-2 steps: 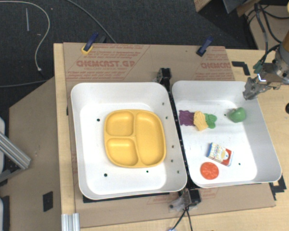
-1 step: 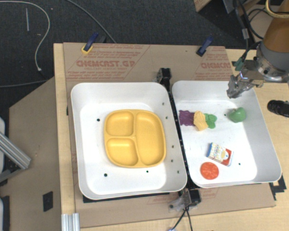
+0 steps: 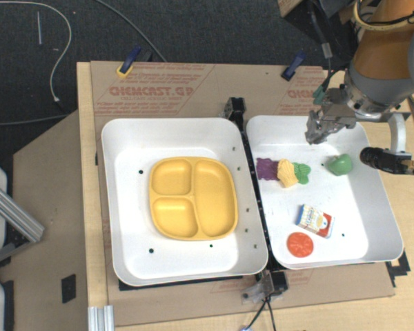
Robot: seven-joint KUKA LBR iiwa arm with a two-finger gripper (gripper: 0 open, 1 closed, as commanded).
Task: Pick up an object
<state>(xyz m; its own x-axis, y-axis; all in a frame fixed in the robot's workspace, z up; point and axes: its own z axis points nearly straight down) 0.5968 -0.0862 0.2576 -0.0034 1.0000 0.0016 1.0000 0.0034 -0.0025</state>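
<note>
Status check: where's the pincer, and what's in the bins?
Pincer above right bin, nothing between fingers. Green toy nearest. Yellow tray in left bin.

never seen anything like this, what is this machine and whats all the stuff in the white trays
This is a robot arm, grey with an orange band, seen by one camera fixed above a bench and looking down at a slant. The arm reaches in from the right. At its end is a claw with two fingers, meant to pick things up. Here it hangs over the back of the right bin, and nothing shows between its fingers.

Two shallow white bins sit side by side. The left bin holds a yellow plate with three compartments. The right bin holds small toys: a purple piece, a yellow piece and a green piece bunched together, a green lump, a small box and a red disc.
</note>
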